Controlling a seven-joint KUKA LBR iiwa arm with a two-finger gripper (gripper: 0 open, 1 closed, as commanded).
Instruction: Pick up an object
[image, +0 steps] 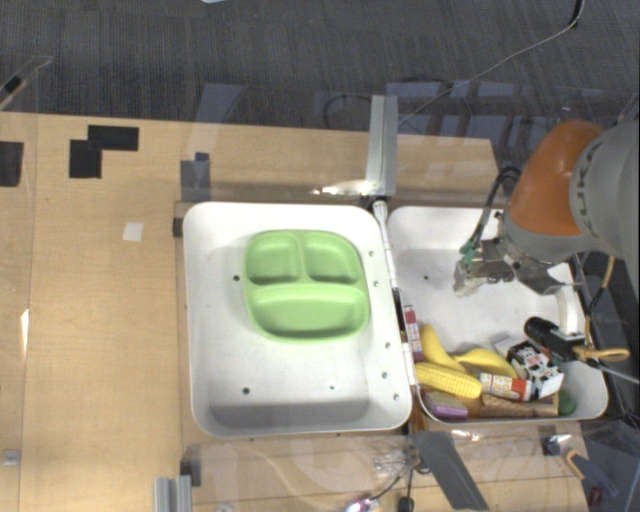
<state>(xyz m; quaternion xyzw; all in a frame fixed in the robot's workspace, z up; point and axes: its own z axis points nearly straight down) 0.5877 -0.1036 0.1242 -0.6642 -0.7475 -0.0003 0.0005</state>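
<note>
- Judging from the camera view, your main risk is a close on nothing. The pincer (476, 272) hangs over the bare upper half of the right bin (430, 250), and no object lies under it. If it drops straight down from there, it would likely meet only white floor.
- You cannot tell from this picture whether the pincer is open or closed; its tip is blurred against the bin. Nothing shows held in it.
- Your candidates sit heaped in the near part of the same bin. The banana (434, 345) lies closest, toward the near edge and a little to the picture's left of the pincer, apart from it.
- The corn (446, 380) lies just beside the banana on its near side, seemingly touching it. The bottle (505, 386) lies to the corn's right, and a chequered toy (537, 366) lies by the bottle.
- Crowding is your second risk. A grab at the banana could catch the corn too, or push both against the bin's wall, because they lie close by that wall.
- A curved, smooth banana may also roll or slip out if it is gripped off-centre.
- The left bin (215, 300) holds a green tray (305, 282), well apart from the pincer. It looks wide and flat, so expect it to be a poor pick.
</note>
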